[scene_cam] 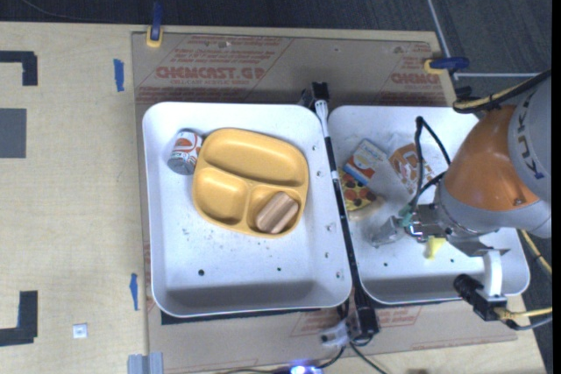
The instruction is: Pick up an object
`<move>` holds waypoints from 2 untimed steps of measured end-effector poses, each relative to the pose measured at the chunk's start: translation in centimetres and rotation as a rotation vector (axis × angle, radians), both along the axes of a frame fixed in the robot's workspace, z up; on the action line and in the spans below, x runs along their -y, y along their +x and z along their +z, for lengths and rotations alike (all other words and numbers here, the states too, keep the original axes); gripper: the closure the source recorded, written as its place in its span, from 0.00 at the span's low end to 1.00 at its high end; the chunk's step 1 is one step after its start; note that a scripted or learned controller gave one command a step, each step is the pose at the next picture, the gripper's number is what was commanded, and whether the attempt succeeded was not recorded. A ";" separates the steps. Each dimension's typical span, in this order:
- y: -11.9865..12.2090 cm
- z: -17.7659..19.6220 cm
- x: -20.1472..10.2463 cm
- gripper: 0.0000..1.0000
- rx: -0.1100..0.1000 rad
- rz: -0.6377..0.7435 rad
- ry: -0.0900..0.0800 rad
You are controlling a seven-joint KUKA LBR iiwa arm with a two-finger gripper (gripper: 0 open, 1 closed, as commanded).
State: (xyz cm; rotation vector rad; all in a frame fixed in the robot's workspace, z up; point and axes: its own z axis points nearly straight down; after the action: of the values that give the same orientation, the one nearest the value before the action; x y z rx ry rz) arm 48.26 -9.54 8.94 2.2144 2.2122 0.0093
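I see a tan table [70, 215] with a brown printed board under two shallow white bins, smooth plastic with rounded corners. The left bin [175, 276] carries one glossy yellow tray [237, 166] with three compartments, set at a slant toward the bin's far edge. One tan oblong piece, like a bread roll [276, 212], lies in the tray's near-right compartment, long axis running near-left to far-right. One small can [183, 151] lies on its side in the far-left corner, touching the tray. The right bin [500, 280] has the grey arm with its orange band [486, 166] over it. The end effector [412, 223] is low by the bin's middle; open or closed, I cannot tell. A cluster of crinkly packets [368, 164] lies toward the far-left corner; count unclear.
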 end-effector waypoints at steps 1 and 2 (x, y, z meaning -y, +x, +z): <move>0.0 0.0 0.1 0.00 0.000 0.001 0.001; 0.2 1.1 0.6 1.00 0.011 -0.004 -0.013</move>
State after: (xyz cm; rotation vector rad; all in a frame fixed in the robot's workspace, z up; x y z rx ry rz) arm 48.47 -10.15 10.05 2.2062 2.1960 0.0076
